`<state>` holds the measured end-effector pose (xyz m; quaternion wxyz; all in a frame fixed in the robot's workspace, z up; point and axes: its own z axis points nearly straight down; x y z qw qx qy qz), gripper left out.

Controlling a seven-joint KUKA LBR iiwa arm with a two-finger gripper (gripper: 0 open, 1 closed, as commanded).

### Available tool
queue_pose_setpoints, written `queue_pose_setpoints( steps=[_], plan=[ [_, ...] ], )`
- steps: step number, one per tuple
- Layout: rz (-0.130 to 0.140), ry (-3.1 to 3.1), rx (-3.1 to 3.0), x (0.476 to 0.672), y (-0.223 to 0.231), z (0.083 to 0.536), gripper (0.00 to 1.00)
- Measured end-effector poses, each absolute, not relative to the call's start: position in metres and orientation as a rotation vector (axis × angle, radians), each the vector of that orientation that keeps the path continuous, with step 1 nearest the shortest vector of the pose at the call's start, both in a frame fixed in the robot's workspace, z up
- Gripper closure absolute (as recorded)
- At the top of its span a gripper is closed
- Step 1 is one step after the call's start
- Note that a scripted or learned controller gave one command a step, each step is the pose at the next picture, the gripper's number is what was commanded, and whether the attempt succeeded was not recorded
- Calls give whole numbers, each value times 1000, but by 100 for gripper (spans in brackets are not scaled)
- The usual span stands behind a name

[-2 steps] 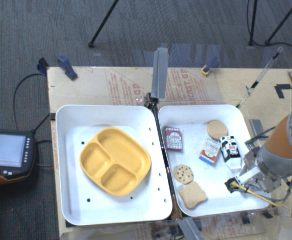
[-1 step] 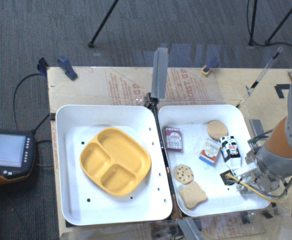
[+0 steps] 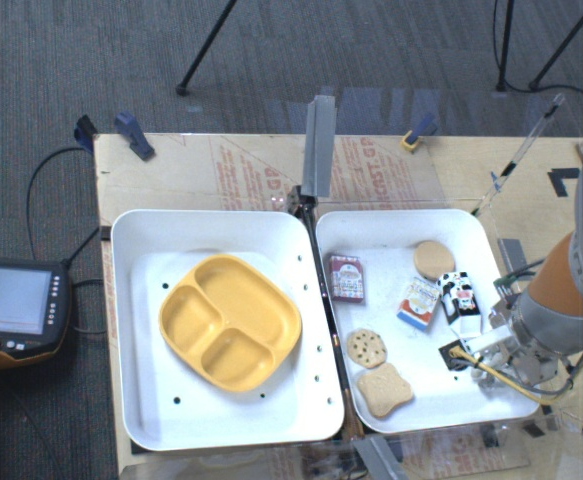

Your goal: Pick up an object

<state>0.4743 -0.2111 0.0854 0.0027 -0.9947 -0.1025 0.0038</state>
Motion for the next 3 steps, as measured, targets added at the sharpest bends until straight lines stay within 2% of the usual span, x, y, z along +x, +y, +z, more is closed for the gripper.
queue_pose_setpoints(
  steps=[3],
  plan=[
    [13, -326, -3118, 475, -210, 85, 100]
  ],
)
